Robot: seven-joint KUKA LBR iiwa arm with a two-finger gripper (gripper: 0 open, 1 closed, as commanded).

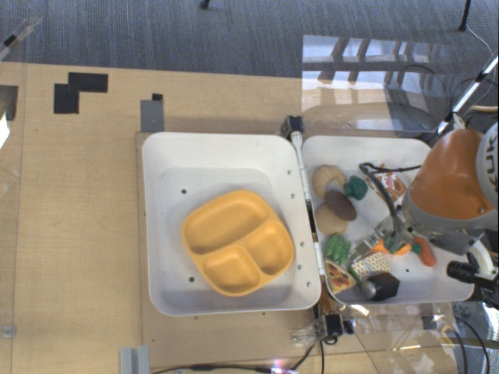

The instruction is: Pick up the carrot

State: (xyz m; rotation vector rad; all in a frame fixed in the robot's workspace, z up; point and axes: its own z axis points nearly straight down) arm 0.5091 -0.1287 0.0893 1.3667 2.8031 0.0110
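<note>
The carrot (392, 248) is a small orange piece with a bit of green, lying in the right bin (413, 148) near its middle. The grey arm with its orange band (451, 179) reaches in from the right and hangs over the bin. My gripper (385, 238) points down right at the carrot, and the wrist covers part of it. Whether the carrot is touched or held is not visible from this angle.
Around the carrot lie a red-orange piece (426, 253), a green broccoli (337, 248), a pizza slice (339, 275), a patterned box (370, 265), a dark cylinder (383, 287), a brown potato (341, 204), a tan bread (328, 178) and a teal toy (356, 187). A yellow divided plate (238, 242) sits in the left bin (168, 209).
</note>
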